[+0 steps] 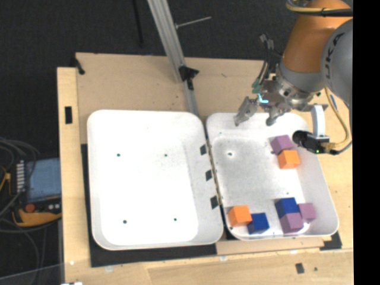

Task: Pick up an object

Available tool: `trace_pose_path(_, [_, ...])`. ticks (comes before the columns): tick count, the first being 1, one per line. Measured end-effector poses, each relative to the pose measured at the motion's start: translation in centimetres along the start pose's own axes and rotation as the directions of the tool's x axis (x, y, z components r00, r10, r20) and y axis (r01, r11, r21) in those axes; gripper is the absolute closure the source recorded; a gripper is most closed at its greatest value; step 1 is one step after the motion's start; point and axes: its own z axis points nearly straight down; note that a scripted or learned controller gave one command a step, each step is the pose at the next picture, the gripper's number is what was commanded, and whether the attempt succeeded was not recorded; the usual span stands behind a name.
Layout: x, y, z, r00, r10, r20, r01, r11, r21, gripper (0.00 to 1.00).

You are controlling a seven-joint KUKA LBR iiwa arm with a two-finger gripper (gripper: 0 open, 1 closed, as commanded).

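The approach is in hand, by my reading: nothing is lifted yet. The bench (136,82) carries the left bin (148,177), far from the gripper, and the right bin (261,171) beneath it. The gripper (258,114) hangs over that bin's far edge, fingers spread with nothing between them. Just below it to the right sit a purple block (280,143) and an orange block (289,158), seemingly touching. Next it must shift over one and descend.

Bench (136,82): tan board.
On it: left bin (145,177) at 9 o'clock, right bin (255,159) at 3 o'clock, touching.
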Motion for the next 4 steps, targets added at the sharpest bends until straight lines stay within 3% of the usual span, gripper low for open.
trace_pose_path(1, [0.0,0.1,-0.3,1.0,-0.001,0.001,0.001,1.0,-0.005,0.0])
trace_pose_path(4, [0.2,0.0,14.9,1.0,0.006,0.003,-0.006,1.0,-0.004,0.0])
